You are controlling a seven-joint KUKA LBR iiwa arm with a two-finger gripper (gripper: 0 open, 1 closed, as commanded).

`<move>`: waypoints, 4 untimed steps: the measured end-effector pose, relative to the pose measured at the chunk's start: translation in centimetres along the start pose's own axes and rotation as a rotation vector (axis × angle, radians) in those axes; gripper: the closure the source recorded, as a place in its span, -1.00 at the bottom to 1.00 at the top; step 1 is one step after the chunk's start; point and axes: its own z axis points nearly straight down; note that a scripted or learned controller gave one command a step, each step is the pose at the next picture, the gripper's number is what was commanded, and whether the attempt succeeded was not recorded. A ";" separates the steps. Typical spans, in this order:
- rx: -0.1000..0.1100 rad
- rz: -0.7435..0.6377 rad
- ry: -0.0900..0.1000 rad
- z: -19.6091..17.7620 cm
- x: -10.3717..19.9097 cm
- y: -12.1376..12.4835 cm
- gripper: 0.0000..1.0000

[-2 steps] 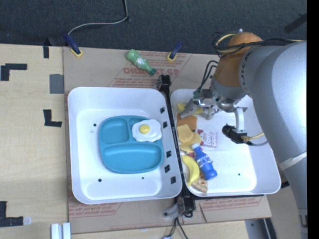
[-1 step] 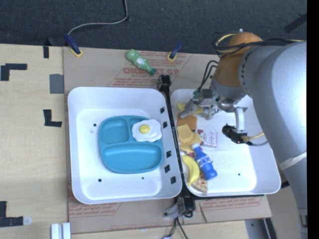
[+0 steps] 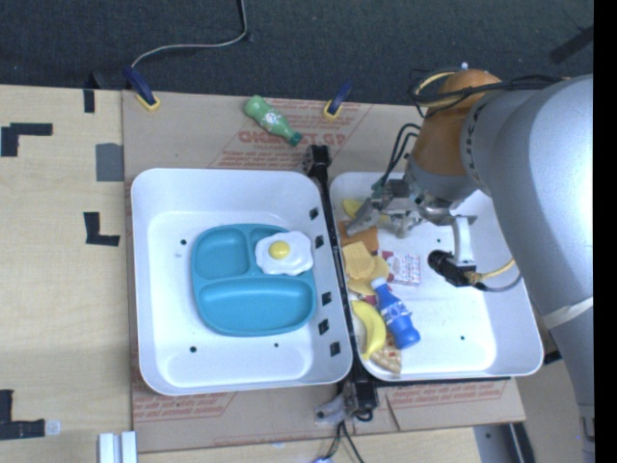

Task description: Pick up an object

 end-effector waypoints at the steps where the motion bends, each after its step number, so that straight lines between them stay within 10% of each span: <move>1: 0.007 -0.003 0.003 0.1 0.1 2.6 -1.00; 4: 0.000 -0.002 0.001 0.0 -1.6 1.1 -1.00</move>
